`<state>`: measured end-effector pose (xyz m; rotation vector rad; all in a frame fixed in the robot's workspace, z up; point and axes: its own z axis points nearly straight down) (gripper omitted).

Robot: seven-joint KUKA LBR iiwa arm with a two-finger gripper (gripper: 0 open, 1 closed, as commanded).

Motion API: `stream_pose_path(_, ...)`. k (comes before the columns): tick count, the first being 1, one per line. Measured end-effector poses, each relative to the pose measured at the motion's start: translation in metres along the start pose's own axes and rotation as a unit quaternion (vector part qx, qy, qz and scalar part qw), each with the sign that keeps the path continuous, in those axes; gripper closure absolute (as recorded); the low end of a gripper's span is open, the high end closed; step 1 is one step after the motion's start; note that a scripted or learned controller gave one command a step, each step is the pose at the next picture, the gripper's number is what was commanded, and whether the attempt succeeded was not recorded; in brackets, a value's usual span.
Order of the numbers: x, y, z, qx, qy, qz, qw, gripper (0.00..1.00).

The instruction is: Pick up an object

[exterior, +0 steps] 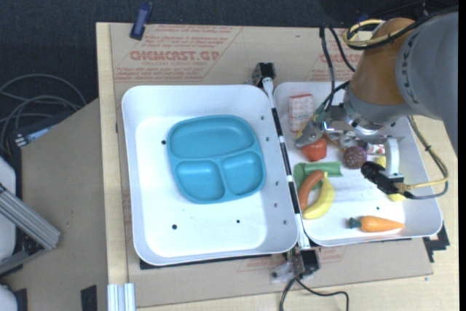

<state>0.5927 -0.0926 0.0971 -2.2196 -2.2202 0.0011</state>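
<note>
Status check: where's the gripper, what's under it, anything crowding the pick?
Gripper low in the right bin, just above the tomato. Nothing seen held. Small carton and green stick close alongside.

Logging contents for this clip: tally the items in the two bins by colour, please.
Blue: 1, plate
Orange: 2, carrots
Red: 1, tomato
Yellow: 1, banana
Green: 1, stick
Brown: 1, ball
White-pink: 1, carton
Total: 8; the arm may hide more.
</note>
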Motion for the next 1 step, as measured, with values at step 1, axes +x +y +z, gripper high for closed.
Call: stream_pose_path(1,-0.0003,0.0004,-0.0101,-0.001,0.0,0.001,1.0,1.0)
